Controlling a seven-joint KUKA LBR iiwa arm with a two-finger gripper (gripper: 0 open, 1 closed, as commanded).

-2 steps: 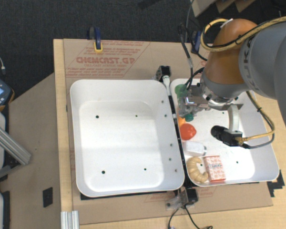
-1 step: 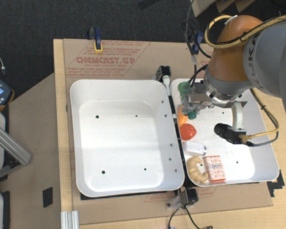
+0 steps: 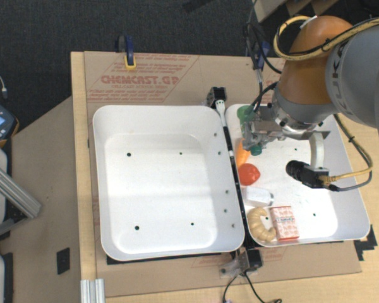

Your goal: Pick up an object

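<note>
Sitting on cardboard sheet (image 3: 145,74), 2 white bins (image 3: 158,182); jaws above right bin (image 3: 331,214), state unclear.

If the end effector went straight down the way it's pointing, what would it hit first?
Most likely the orange piece by the left wall of the right bin, just beside the end effector. Depth is unclear from this angle, so it might land on bare floor instead.

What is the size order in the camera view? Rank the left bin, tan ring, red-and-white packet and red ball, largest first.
1. left bin, by far the largest
2. tan ring and red-and-white packet: these look alike, and the packet seems to cover the ring's edge, so they are left unranked
3. red ball, smallest
</note>
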